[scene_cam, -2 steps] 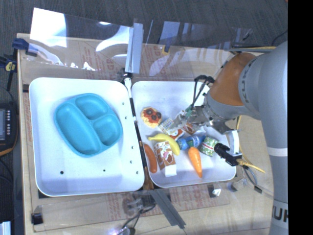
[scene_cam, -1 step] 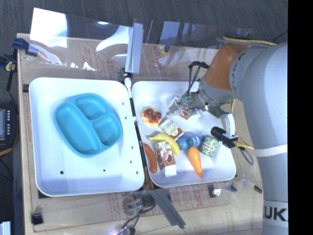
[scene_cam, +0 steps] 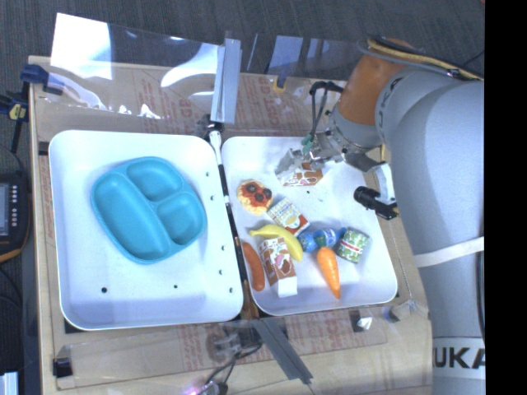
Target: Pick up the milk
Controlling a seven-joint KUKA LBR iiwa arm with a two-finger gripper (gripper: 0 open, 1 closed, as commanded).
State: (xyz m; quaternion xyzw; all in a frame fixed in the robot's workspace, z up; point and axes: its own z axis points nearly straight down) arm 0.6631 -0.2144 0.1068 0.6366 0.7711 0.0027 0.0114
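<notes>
A small white carton with brown print, the milk (scene_cam: pixel 310 174), lies near the back of the right bin (scene_cam: pixel 375 282). My gripper (scene_cam: pixel 298 161) is down right over it, touching or nearly touching its left end. The grey arm with its orange band (scene_cam: pixel 362 93) reaches in from the right above the bin's back corner. The gripper's metal parts hide part of the carton.
Several toy foods fill the right bin's front half: a pizza slice (scene_cam: pixel 254 195), a striped box (scene_cam: pixel 286 214), a banana (scene_cam: pixel 280 239), a sausage (scene_cam: pixel 254 267), a brown-and-white carton (scene_cam: pixel 278 268), a blue item (scene_cam: pixel 317 239), a green can (scene_cam: pixel 353 244), a carrot (scene_cam: pixel 329 271). The left bin (scene_cam: pixel 74 290) holds a blue divided plate (scene_cam: pixel 148 208).
</notes>
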